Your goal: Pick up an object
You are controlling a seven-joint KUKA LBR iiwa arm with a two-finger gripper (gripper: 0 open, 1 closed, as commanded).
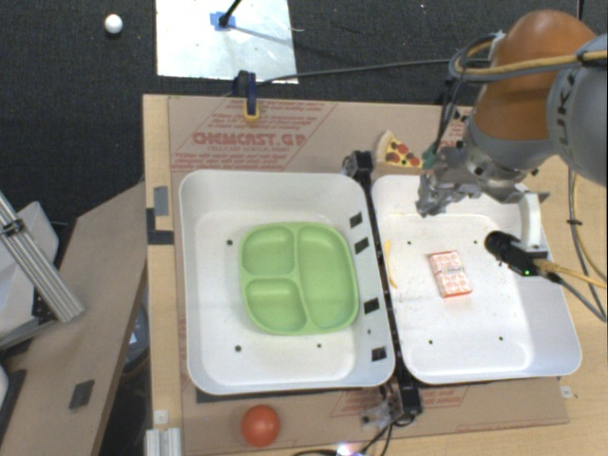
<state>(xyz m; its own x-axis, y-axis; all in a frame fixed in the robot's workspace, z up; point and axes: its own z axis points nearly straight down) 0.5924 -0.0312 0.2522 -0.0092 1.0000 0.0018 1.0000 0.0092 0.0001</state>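
Pink box just sits flat in the right bin; arm's bent over the bin's back edge, hand pointing down, grip can't tell.

This is a robotics lab or test cell. A grey industrial arm with an orange band trails loose cables over a brown board bench holding two shallow white plastic bins, clipped together by black brackets. An aluminium extrusion rail and dark carpet surround the rig.
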